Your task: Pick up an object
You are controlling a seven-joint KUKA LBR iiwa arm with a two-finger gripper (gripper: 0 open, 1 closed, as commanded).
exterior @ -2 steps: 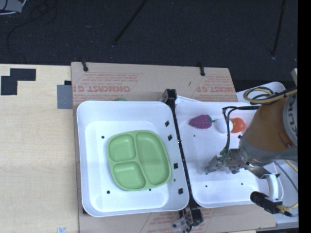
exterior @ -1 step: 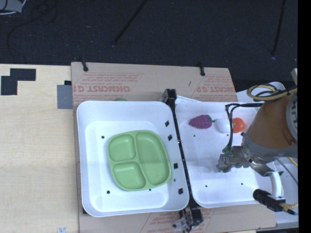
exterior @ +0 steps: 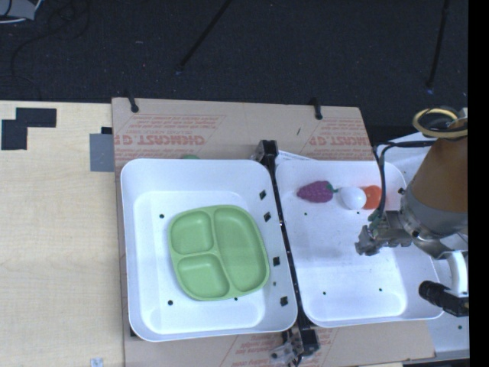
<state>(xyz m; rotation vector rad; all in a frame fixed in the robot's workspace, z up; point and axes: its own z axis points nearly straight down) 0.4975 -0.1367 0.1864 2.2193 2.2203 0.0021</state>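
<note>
candidates for the pick sit together along the far edge of the right bin (exterior: 336,297): a purple grape-like toy (exterior: 315,192), a small white ball (exterior: 352,198) just beside it, and an orange piece (exterior: 371,196) touching the ball on its other side; the left bin (exterior: 145,205) holds a green divided plate (exterior: 218,251), lying flat and well apart from the arm; you have the gripper (exterior: 368,241) low over the right bin's floor, near the white ball and orange piece but apart from them, with nothing between its tips that you can make out; whether it stands open or closed you cannot tell from this slant, since the wrist hides the tips.

judge the grape toy as your best choice: it looks light, bumpy and probably slightly yielding plastic or rubber, so it should seat well when squeezed across its narrow width near the middle; the green stem end is too thin to trust; the white ball looks smooth, hard and prone to roll or squirt out, so take it only dead across its centre; the orange piece is partly hidden by the ball, so its shape stays uncertain; the plate looks stiff and thin, and only its raised rim offers a hold.
</note>
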